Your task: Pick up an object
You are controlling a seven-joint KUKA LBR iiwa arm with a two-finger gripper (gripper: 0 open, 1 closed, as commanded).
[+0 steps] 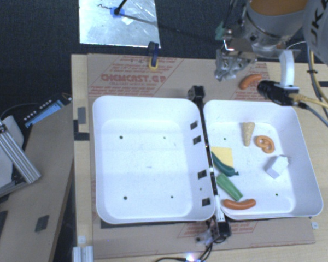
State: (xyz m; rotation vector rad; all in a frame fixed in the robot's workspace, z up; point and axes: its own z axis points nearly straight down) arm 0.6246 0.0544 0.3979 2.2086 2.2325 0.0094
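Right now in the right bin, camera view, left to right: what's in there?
Yellow wedge → orange sausage → cone-shaped piece → pretzel → white block. The green pieces overlap that left end, so I left them out.

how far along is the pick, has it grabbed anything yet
Nothing looks picked yet. The gripper hangs above the bench behind the right bin, with nothing visible in it. The pretzel, cone, yellow wedge and sausage lie in the bin. Descent, grasp and lift remain.
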